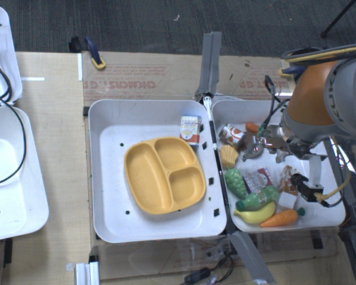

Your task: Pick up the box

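Covering the tabletop [59,159], brown cardboard bears two white bins, dark carpet beyond. A yellow tray [165,174] sits beside the box [190,129]; the hand [253,148] hovers over crowded toy food [258,203], grip state unclear.

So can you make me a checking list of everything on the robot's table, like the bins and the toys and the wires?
Surface: brown cardboard-covered bench bearing two shallow white bins, left bin, right bin.
Job's things: small white carton box with red print, upright in the left bin's back right corner, beside the yellow three-compartment plastic tray.
Clutter: right bin holds a yellow toy banana, orange toy carrot, green toy vegetables, wrapped packets.
Tool: grey two-finger tool over the right bin; finger state unclear.
Cables: black cables at far left.
Surroundings: dark carpet behind.
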Motion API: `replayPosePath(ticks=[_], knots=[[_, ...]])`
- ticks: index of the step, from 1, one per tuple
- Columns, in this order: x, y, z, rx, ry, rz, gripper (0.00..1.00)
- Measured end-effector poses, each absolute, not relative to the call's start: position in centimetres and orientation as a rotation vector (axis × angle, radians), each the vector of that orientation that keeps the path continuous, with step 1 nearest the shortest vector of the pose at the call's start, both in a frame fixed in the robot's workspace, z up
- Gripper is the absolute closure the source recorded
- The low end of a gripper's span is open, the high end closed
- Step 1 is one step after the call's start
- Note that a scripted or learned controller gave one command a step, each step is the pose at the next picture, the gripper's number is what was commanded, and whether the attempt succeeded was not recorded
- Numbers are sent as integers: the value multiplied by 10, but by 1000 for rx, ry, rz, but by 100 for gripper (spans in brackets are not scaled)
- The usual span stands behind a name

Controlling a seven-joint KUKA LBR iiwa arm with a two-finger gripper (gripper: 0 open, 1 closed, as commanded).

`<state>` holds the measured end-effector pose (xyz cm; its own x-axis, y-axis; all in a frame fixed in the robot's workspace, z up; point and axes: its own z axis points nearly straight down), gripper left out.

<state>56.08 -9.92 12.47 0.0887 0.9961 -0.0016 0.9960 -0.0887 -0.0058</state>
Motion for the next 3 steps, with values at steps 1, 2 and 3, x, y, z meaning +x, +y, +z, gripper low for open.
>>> replayPosePath(ticks=[1, 2, 3], knots=[[527, -112, 89, -1943, -2467, 6, 0], [527, -112, 95, -1946, -2461, 8, 100], [557, -50, 198, -2029, -2395, 6, 100]])
